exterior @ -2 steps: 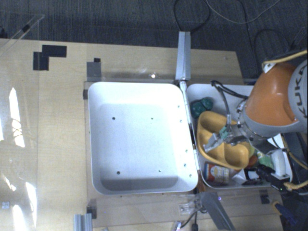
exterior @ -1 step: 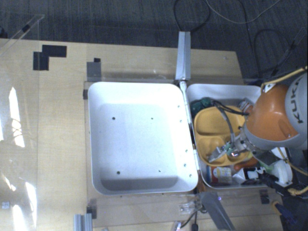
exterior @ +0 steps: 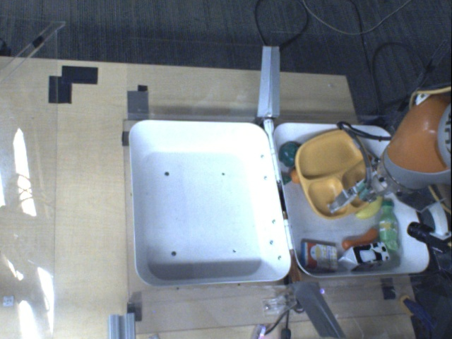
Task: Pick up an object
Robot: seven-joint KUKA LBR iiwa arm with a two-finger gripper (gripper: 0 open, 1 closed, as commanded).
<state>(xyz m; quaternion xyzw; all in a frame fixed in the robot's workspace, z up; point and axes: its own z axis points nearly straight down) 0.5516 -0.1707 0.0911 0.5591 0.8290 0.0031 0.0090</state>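
End effector (exterior: 351, 197) low over yellow dish (exterior: 326, 169)

My arm (exterior: 424, 136) enters from right edge, orange band showing above wrist. Wrist angled down and leftward. My gripper (exterior: 351, 198) low over right side of bench, metallic fingers (exterior: 341, 201) pointing left.

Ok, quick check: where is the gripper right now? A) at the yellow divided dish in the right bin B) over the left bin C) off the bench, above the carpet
A: the gripper is down at the lower compartment of the yellow divided dish in the right bin.
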